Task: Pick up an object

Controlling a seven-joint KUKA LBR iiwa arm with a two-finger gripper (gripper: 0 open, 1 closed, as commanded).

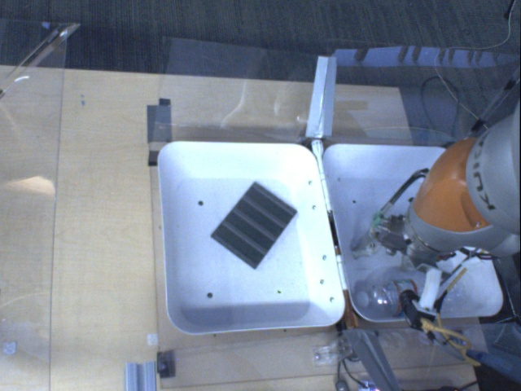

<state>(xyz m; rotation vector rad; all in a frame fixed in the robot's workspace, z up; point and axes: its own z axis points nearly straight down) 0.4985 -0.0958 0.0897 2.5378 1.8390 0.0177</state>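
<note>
Now the arm [456, 202] is low over the right bin [358, 177].
Hand hidden, grip state unclear; the dark slab [254, 224] lies far left, so approach flat and centred.

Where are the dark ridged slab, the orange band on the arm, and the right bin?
dark ridged slab [254, 224], camera view, middle of its top.
orange band [446, 192], camera view, its curved side.
right bin [358, 187], camera view, bare floor.

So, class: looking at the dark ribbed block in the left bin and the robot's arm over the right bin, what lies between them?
In the camera view, between the dark ribbed block and the arm lie bare white bin floor and the two bins' adjoining rims.
</note>
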